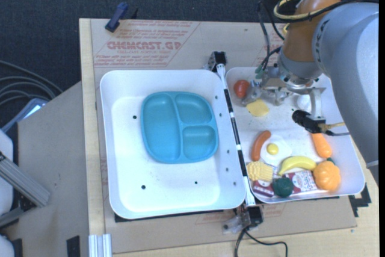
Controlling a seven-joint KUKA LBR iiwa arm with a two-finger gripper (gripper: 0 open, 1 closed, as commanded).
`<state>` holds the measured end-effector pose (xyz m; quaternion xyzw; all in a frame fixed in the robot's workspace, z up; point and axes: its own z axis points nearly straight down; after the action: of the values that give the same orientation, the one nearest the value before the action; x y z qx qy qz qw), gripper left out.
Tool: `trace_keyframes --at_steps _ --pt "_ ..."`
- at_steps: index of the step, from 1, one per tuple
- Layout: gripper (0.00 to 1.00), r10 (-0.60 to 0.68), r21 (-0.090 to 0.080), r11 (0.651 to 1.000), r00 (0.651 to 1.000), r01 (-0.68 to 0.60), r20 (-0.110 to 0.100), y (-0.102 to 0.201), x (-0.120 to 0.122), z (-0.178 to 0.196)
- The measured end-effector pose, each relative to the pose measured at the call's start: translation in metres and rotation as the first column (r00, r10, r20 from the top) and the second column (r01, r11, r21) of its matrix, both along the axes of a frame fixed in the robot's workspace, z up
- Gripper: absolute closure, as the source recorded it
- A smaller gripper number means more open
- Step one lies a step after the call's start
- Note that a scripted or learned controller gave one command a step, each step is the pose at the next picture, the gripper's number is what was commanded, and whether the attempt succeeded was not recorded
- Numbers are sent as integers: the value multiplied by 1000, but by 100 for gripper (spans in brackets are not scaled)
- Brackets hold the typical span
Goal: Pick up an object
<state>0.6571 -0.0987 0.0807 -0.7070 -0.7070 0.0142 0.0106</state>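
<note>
**Two-bin bench, toy food in the right-hand bin**

Left bin (120, 189): shallow white plastic, rounded corners, smooth floor. Contains one teal divided plate (178, 127), glossy, three compartments, lying flat near the bin's centre. Bare white floor surrounds the plate on every side, widest along the near edge.

Right bin (356, 180): same white plastic, partly covered by the arm (355, 57). Contents, all smooth moulded toy food:
- red tomato (241, 88), round, far-left corner, close to the dividing wall
- pale yellow piece (258, 108), flattish, just beside the gripper
- sausage (260, 144), reddish-orange, elongated, tilted
- fried egg (274, 150), white with yellow yolk, touching the sausage
- banana (298, 163), curved, yellow
- corn cob (260, 171), ribbed, near-left corner
- dark green piece (283, 187), lying on a printed flat packet (301, 182)
- carrot (322, 145), and an orange round fruit (327, 174) by the near-right edge

Items crowd the near half; the middle of the floor is open.

Gripper (263, 93): metallic, low over the far end, between tomato and yellow piece. Whether it is spread or pressed together cannot be told; nothing is visibly pinched.
</note>
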Motion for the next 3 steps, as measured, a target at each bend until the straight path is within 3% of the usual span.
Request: trace_keyframes --at_steps 1,2,3 --pt "100 -3 0 1000 1000 3 20 2 4 12" --pt "0 -2 0 1000 1000 2 19 2 4 12" --pt "100 -2 -1 1000 1000 2 22 2 4 22"
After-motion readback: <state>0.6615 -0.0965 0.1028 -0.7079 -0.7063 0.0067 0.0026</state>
